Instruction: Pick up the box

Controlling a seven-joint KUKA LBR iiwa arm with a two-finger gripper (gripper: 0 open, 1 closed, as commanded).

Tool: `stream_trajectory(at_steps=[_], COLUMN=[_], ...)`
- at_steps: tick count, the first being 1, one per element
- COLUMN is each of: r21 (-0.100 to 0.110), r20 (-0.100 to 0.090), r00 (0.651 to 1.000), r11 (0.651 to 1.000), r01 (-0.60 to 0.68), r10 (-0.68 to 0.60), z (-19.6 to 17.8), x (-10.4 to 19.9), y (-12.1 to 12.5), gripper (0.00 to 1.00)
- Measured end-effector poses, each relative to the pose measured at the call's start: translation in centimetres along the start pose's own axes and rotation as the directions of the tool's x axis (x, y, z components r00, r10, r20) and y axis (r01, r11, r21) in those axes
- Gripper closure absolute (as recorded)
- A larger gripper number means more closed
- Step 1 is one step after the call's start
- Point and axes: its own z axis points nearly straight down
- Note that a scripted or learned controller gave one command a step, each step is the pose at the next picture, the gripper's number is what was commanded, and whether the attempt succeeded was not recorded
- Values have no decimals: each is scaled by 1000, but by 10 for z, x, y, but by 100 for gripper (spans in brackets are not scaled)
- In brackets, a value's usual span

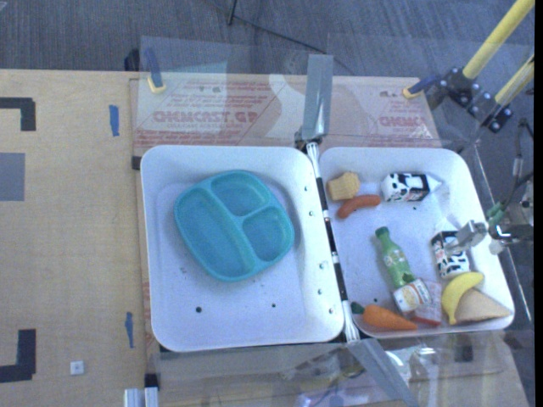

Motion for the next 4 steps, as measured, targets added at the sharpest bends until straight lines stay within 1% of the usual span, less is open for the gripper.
stream_trajectory(at_steps=[1, 2, 3, 4], r21=[-3, -6, -1, 3], r20=[3, 7, 1, -1], r00=[982, 981, 985, 999], r11=[982, 981, 985, 999], r01=[190, 191, 171, -53], r10=[-190, -191, -171, 53], z=[-170, -180, 1, 82], x=[-29, -29, -19, 87], y=[1, 3, 53, 70], gripper=[0, 100, 100, 100])
